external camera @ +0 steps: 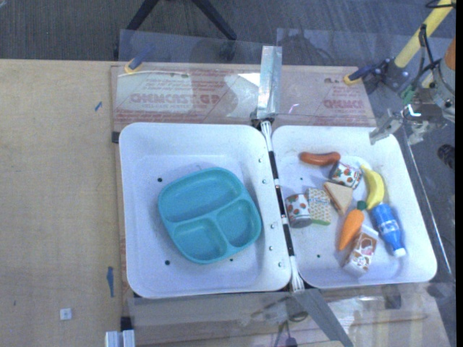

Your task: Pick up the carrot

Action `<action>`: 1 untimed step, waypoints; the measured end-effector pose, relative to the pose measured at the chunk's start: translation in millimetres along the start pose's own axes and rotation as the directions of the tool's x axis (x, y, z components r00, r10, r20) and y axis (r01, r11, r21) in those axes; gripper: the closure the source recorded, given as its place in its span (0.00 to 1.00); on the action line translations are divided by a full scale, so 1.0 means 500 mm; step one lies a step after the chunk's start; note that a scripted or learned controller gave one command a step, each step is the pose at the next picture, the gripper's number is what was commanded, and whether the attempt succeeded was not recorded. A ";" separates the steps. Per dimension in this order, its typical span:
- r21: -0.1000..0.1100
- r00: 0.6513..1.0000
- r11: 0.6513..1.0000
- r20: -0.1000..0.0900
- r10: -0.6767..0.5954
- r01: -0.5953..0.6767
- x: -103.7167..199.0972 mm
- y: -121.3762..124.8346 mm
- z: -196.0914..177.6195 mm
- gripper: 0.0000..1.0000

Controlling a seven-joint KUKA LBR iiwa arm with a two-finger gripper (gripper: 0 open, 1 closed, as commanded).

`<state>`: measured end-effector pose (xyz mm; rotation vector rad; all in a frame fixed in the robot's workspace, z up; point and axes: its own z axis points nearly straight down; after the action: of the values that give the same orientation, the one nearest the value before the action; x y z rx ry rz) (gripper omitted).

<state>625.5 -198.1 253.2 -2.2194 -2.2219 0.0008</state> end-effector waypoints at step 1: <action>-0.004 0.966 0.966 0.002 0.259 -0.259 0.063 0.084 0.052 0.00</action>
<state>667.6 -166.4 227.4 -2.4943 -1.9160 -0.0007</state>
